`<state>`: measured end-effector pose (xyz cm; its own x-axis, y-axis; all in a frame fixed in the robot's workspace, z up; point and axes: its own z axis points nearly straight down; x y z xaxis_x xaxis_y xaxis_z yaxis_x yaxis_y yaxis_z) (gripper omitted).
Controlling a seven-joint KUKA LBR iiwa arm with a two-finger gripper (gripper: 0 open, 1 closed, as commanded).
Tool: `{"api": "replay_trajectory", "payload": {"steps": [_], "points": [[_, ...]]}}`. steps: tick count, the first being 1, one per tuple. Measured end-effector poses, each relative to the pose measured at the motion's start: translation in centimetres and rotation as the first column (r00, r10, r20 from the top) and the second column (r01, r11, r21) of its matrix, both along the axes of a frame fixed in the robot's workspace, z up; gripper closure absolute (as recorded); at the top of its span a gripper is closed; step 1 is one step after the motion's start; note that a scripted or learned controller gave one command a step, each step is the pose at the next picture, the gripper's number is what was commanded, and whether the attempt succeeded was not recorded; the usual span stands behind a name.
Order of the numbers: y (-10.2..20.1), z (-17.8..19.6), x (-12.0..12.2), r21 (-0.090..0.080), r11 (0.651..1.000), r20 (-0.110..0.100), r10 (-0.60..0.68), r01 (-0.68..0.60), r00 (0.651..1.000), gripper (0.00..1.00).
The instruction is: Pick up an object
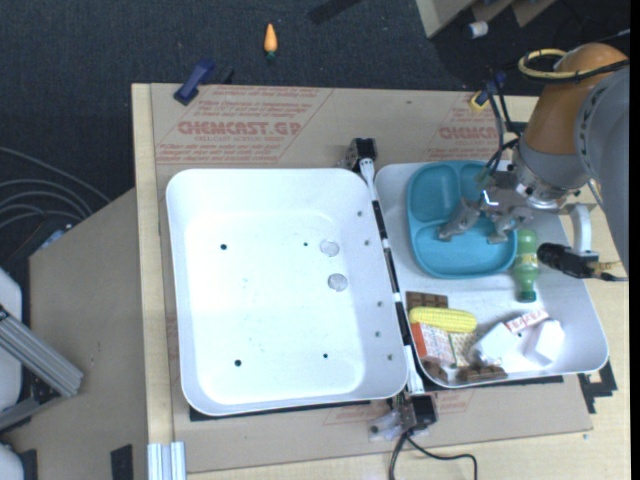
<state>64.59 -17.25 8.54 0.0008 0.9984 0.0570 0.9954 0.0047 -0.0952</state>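
I see the gripper (476, 223) lowered into the right bin (596, 320), over the blue dish (440, 193) that occupies that bin's far-left corner. Its metal fingers (453, 232) are spread apart above the dish floor — nothing is between them. A green bottle (526, 264) stands upright just beside the dish's right edge, touching or nearly touching it. Along the bin's near edge I see a yellow corn cob (445, 318), a brown-and-orange packet (435, 345) under it, and crumpled white packaging (520, 340) toward the near-right corner. The left bin (190, 198) carries two small grey discs (333, 265) right of its centre.
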Motion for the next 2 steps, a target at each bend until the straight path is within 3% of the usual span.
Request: {"api": "replay_trajectory", "payload": {"steps": [2], "points": [[-0.32, 0.44, 1.27, 0.002, 1.0, 0.009, 0.002, -0.002, 1.0, 0.0]]}}
